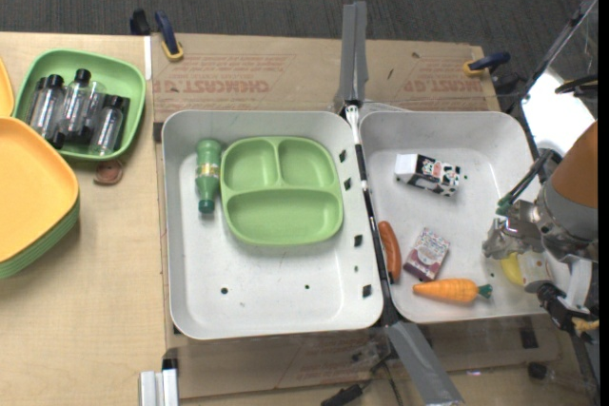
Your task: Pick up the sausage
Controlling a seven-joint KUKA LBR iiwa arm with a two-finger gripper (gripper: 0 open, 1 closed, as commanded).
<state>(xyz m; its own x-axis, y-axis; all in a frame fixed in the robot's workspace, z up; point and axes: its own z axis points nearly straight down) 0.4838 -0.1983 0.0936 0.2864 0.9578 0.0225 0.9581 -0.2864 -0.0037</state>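
The sausage (388, 247) is a small reddish-orange link lying lengthwise along the left wall of the right bin (476, 124). My gripper (514, 254) sits low at that bin's right side, over a yellow item (513, 270), far to the right of the sausage. The orange band of the arm (580, 176) shows above it at the frame's right edge.
In the right bin lie a carrot (450, 291), a small red packet (427, 253) and a black-and-white carton (429, 174). The left bin (190, 299) holds a green divided plate (282, 189) and a green bottle (206, 174). Orange plates and a green tray of bottles sit far left.
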